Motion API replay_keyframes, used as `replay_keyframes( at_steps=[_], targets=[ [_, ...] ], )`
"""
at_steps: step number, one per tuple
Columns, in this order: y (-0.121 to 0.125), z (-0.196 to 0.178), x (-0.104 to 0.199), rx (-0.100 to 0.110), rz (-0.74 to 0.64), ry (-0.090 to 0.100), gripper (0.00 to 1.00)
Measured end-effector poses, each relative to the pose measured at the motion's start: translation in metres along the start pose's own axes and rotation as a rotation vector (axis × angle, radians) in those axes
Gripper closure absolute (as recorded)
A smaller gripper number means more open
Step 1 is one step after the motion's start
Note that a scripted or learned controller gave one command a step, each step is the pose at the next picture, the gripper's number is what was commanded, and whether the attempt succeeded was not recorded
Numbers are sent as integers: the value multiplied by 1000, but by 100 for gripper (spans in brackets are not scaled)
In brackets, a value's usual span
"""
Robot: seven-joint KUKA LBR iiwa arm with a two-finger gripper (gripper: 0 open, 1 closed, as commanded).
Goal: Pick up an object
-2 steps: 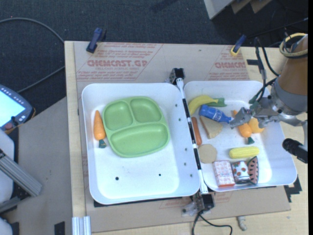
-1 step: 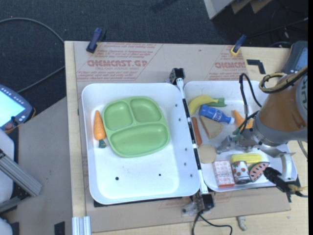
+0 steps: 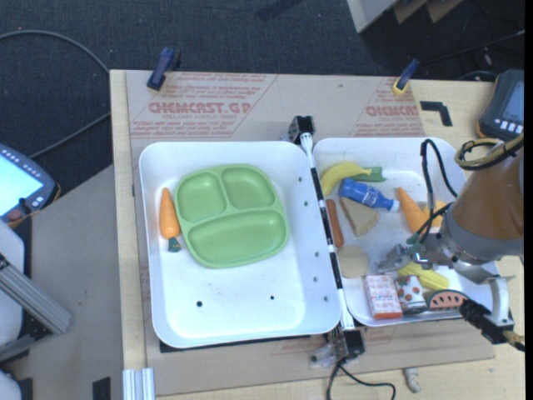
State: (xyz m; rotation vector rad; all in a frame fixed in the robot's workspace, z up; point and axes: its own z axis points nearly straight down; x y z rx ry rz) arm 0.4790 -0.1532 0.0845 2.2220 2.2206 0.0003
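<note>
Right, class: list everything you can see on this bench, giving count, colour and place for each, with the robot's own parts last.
Bins: 2, white, side by side.
Divided plate: 1, green, left bin.
Carrot: 1, orange, left bin, beside the plate.
Banana: 1, yellow, right bin, far end.
Bottle: 1, blue, right bin.
Second carrot: 1, orange, right bin.
Small box: 1, red-and-white, right bin, near edge.
Clamps: 2, blue, bench's far edge.
Arm: 1, grey with orange band, over right bin.
Gripper: 1, low in right bin.

Two bins (image 3: 158, 223) in smooth white plastic, slightly glossy; green plate (image 3: 231, 226) matt plastic; carrot (image 3: 168, 215) smooth orange plastic; blue bottle (image 3: 365, 194) shiny plastic; bench (image 3: 250, 98) pale matt board under printed film; dark floor (image 3: 125, 15) looks rough carpet
</note>
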Motion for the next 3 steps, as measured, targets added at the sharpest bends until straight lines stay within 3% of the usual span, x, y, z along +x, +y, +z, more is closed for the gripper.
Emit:
replay_keyframes(
  at_steps=[1, 2, 3],
  targets=[
    [1, -10, 0, -3, 1, -1, 100],
    [18, 0, 54, -1, -1, 0, 100],
    [80, -101, 130, -2, -3, 1, 100]
  ],
)
